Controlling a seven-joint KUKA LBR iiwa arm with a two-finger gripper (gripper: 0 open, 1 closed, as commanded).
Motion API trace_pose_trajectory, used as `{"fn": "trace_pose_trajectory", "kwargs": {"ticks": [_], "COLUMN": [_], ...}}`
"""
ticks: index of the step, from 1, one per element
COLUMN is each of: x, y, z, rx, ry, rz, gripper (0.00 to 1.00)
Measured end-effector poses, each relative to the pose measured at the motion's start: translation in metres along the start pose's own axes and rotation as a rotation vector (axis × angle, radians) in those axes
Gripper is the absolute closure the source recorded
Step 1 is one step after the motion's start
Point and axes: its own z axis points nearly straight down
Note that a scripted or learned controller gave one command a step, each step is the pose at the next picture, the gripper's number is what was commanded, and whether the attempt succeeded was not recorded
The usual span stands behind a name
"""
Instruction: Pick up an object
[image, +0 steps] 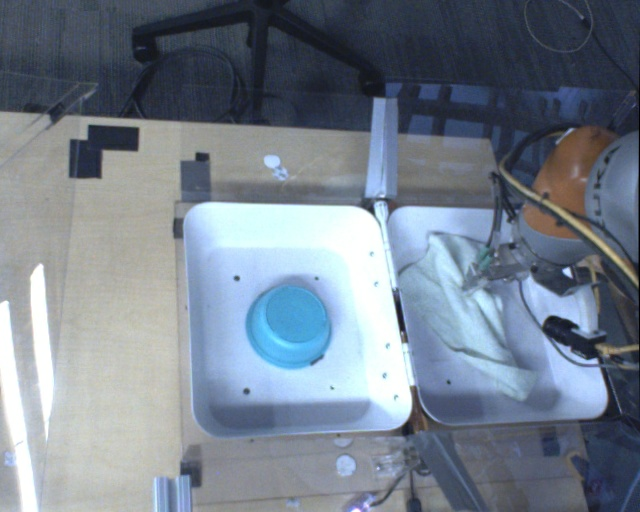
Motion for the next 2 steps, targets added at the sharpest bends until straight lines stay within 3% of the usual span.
{"fn": "trace_pose_trajectory", "kwargs": {"ticks": [1, 2], "x": [0.017, 0.048], "y": [0.008, 0.05], "z": [-0.042, -0.077], "rx": [0.011, 0.011], "ry": [0.005, 0.006], "rz": [0.013, -0.068], "gripper": [1.0, 1.0]}}
